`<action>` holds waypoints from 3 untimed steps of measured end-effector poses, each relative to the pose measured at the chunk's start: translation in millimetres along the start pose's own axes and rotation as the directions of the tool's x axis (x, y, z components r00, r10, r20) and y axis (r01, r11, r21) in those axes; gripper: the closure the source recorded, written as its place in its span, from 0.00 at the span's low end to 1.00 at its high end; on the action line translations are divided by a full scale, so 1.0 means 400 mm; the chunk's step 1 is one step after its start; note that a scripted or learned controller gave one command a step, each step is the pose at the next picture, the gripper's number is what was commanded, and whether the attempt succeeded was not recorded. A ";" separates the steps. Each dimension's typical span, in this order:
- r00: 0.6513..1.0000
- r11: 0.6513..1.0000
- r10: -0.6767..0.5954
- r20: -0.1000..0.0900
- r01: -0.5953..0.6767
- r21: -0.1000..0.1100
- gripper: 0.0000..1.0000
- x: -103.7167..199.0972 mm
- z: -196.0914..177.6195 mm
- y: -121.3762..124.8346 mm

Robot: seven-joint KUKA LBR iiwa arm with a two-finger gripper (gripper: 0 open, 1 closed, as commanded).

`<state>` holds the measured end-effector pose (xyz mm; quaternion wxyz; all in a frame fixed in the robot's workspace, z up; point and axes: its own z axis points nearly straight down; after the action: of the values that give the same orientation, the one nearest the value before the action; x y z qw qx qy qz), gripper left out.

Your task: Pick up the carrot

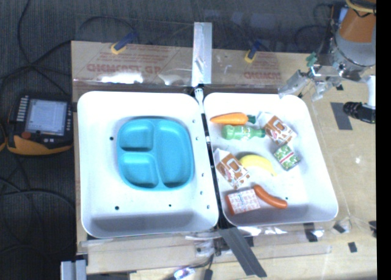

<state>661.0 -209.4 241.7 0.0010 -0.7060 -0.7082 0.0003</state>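
Where the table [354, 169] comes nearest the camera, its pale wood edge carries dark tape strips and a bracket, and just behind them sit my two white bins side by side. The left bin [91, 211] holds a blue divided tray [154, 153]. The right bin [321, 196] is crowded: at its near end a waffle-patterned box [242, 202] touches a sausage [270, 197], then a banana [256, 164] lies beside a small printed carton [233, 170], with two more cartons [280, 131] toward the right wall and a green bottle [242, 132] farther back. The carrot [230, 118] lies at that bin's far left corner, just beyond the bottle, its green top pointing right. Dark carpet surrounds the table, with a handheld screen [41, 120] on it to the left. My claw [303, 81] hangs past the right bin's far right corner, outside its rim, holding nothing; I cannot tell how wide it stands. The carrot is well apart from it, to its left and slightly nearer.
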 end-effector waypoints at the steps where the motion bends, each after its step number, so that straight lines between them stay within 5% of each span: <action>1: 0.964 0.964 -0.266 0.002 0.266 0.000 0.00 0.170 0.255 0.019; 2: 0.954 0.954 -0.299 0.004 0.299 0.000 0.00 0.259 0.208 -0.005; 3: 0.881 0.881 -0.473 -0.003 0.473 0.009 0.00 0.182 0.386 0.016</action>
<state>666.8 -136.3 87.5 0.0044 -0.5122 -0.8588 0.0030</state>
